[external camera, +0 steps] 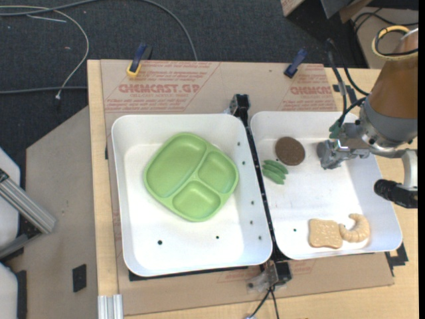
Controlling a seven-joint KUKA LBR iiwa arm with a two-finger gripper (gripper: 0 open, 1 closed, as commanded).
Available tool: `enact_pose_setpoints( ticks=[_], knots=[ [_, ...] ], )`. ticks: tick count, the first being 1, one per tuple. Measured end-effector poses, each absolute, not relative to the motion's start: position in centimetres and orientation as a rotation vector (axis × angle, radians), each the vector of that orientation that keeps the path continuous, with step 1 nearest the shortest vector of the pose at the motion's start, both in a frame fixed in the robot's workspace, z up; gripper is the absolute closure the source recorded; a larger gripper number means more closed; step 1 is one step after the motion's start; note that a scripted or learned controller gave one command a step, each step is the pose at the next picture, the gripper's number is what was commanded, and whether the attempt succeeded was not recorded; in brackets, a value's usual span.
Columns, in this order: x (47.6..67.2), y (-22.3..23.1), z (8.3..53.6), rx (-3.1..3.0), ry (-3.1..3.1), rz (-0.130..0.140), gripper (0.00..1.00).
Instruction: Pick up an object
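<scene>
The brown round cookie [290, 151] is sat in the right bin [378, 241], near its back-left corner; the gripper [330, 153] is parked just beside it to the right, so the coming move looks like a short shift left; being round, it has no long axis to worry about; a green pea pod [275, 171] is tucked just below-left; nothing is held, and gripper width can't be told.

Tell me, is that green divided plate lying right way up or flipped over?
Right way up. The green plate in the left bin shows its three hollow compartments facing upward, with raised ridges between them.
</scene>
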State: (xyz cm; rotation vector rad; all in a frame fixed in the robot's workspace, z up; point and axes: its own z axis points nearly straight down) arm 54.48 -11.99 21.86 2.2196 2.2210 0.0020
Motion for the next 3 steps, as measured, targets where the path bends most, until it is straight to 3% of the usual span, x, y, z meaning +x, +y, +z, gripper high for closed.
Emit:
enact_pose_setpoints(
  ticks=[2,3],
  knots=[
    [52.9,-2.2,23.5,2.218,2.232,0.002,1.00],
    [53.1,3.5,22.4,2.219,2.233,-0.001,1.00]
  ],
)
